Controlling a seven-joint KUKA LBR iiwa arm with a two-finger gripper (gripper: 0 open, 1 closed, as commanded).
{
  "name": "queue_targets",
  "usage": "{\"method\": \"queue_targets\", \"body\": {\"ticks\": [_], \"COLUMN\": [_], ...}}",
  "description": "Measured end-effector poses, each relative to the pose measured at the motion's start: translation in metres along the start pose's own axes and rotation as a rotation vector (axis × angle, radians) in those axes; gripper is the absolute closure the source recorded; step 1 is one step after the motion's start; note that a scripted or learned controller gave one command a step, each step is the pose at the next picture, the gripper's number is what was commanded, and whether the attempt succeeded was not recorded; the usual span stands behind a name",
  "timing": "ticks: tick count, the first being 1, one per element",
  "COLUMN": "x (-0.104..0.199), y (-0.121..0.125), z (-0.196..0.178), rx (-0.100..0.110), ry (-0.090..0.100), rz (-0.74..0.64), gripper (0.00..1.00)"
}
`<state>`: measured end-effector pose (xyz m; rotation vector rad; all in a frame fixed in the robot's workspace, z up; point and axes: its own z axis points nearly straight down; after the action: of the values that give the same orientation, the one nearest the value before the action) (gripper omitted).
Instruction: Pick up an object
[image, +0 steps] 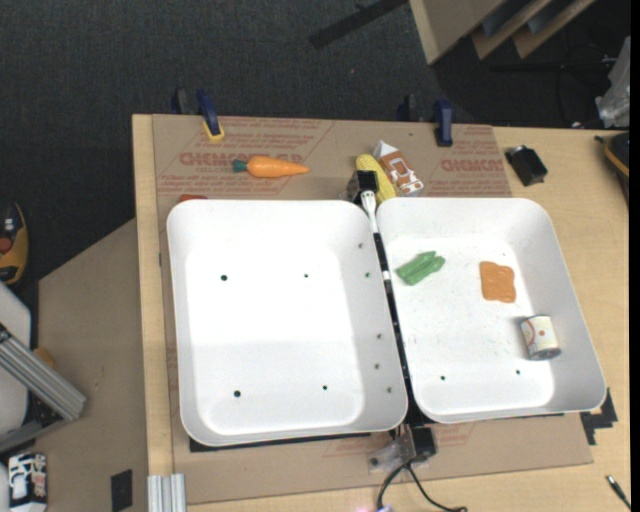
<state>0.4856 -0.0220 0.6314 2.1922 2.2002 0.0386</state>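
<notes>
Two shallow white bins are lying side by side on a cardboard-covered bench (150, 300), seen from above at a slant. The left bin (280, 400) is showing bare floor with a few dark dots; the right bin (560, 390) is holding three candidate objects. The task is standing at its very start, judging by the layout: every object is resting on a surface, none lifted, so the approach, the grasp and the lift are all remaining. Whether the gripper is wide or narrow cannot be told here.

In descending size, the candidates are lying as follows. An orange flat piece (497, 281) is sitting right of the bin's centre. A green pod-shaped item (419, 267) is lying tilted near the bin's left wall. A small white cylinder (540, 336) with a red mark is lying on its side near the right wall, and would probably roll if nudged. All three are lying well apart.

Behind the bins, a toy carrot (268, 168) and a yellow-and-brown cluster (383, 176) are resting on the cardboard.
</notes>
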Motion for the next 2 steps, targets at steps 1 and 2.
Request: {"method": "queue_targets", "body": {"ticks": [1,2], "x": [0.0,0.0], "y": [0.001,0.002], "z": [-0.011,-0.021], "rx": [-0.005,-0.01], "ry": [-0.001,-0.002], "rz": [0.0,0.0], "gripper": [1.0,1.0]}}
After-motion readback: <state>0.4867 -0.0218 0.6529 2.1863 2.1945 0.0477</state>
